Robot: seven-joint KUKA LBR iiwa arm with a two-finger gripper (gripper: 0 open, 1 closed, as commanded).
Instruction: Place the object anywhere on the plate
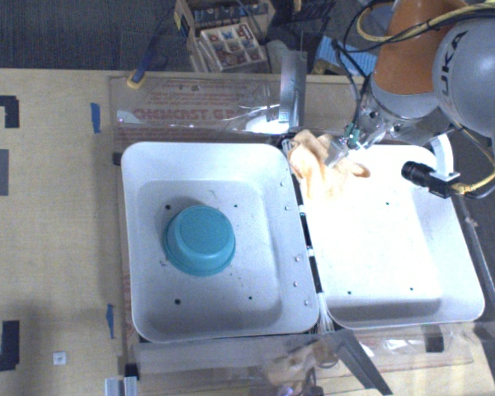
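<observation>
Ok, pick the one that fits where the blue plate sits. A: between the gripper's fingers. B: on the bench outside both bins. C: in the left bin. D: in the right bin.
C: the blue plate lies on the floor of the left bin, far from the gripper, which is over the top-left corner of the right bin beside a pale orange object.

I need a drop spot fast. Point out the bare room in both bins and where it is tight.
Left bin: the floor is bare all around the blue plate, widest toward its right wall. Right bin: the middle and near end are bare. It is crowded at the right bin's far left corner, where the gripper and the tan object sit.
</observation>
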